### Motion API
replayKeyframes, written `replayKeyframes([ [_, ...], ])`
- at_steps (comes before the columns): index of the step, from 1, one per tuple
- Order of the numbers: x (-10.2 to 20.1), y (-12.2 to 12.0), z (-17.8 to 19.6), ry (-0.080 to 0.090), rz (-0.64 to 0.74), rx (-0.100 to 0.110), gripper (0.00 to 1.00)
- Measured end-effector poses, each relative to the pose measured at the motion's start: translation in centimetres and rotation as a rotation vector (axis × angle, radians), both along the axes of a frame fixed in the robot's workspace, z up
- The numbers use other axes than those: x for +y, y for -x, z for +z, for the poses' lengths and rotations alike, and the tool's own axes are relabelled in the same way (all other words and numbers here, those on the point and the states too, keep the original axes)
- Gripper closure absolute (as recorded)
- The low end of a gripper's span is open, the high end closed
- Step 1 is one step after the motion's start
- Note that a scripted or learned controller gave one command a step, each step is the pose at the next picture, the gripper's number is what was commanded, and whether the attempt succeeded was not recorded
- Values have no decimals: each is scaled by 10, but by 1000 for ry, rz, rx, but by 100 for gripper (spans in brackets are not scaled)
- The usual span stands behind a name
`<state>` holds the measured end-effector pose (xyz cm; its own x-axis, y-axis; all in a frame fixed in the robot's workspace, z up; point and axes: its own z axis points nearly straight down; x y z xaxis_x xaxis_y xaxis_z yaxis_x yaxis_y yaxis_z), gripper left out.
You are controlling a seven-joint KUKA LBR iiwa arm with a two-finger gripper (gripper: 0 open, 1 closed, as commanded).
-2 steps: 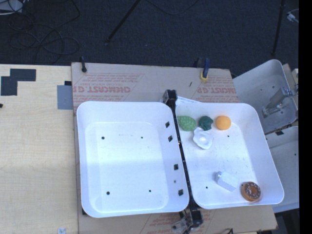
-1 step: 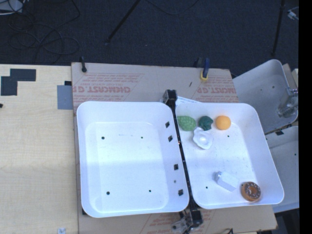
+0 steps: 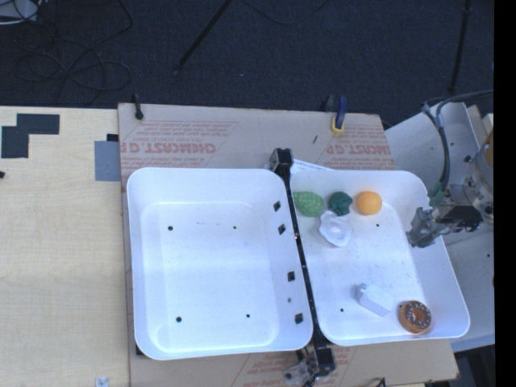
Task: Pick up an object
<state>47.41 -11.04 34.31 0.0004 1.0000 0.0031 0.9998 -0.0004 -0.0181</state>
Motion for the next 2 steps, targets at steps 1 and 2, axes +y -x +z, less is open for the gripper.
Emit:
replayKeyframes([
  [1, -16, -48, -110, 1, 0, -4, 100],
  [2, -91, -37, -192, 3, -5, -6, 100],
])
